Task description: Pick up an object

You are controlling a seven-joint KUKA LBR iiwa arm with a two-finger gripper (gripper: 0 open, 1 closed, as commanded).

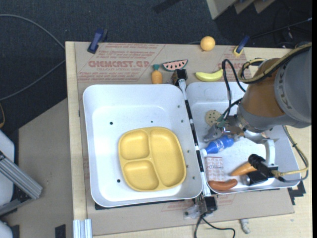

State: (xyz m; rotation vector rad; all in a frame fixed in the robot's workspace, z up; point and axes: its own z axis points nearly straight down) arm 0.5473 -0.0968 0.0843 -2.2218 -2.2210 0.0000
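The gripper (221, 129) is low in the right bin (282, 150), just above a blue bottle (219, 145); how it stands cannot be told from here. Near it lie a cookie (213, 116), a packet (214, 167), a sausage (223, 185) and a carrot (242, 169). The left bin (99, 113) holds a yellow tray (151, 158).

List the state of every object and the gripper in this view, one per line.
gripper: low in the right bin, fingers hard to make out
blue bottle: lying on its side just below the gripper
yellow divided plate: flat in the left bin
sausage: lying at the right bin's near edge
carrot: lying in the right bin
banana: lying on the bench, behind the bins
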